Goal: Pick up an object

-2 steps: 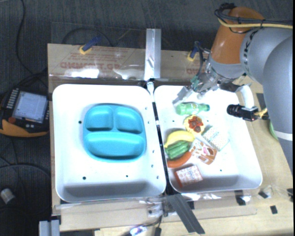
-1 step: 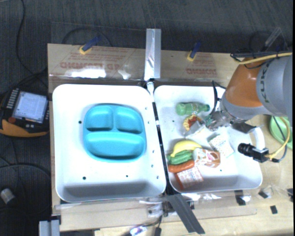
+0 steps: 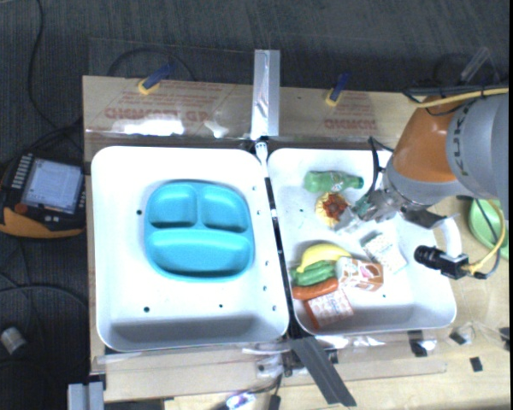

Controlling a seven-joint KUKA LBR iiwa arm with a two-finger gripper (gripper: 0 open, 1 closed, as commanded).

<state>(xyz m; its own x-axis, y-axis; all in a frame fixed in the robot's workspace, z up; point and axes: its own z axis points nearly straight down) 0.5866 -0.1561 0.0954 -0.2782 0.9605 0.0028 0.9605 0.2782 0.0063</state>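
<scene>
Pincer [image 3: 365, 207]: low in the right bin [image 3: 427, 310], upper middle. Whether its fingers are apart or together cannot be told; the wrist hides them.
Arm [image 3: 449, 156]: enters from the right, orange band over the bin's upper right corner.
Red bag [image 3: 332, 207]: just left of the pincer, touching or nearly so; the nearest target.
Bag handling: judged light, soft, crinkly. It will deform; pinch across the middle, not a corner.
Green bottle [image 3: 332, 180]: up and left of the pincer, lying on its side. Judged light, stiff, smooth; may roll. Grip across the body.
White packet [image 3: 383, 250]: just below the pincer, flat. Judged hard to get under.
Banana [image 3: 321, 254]: below and left, in a crowded heap with a green piece [image 3: 315, 272] and a carton [image 3: 329, 308]. Neighbours would hinder a clean grip.
Blue tray [image 3: 198, 229]: far left, in the left bin [image 3: 120, 314].
Hidden: fingertips, and any contact with the bag.
Unclear: 1 small clear item beside the pincer; type not readable.
</scene>
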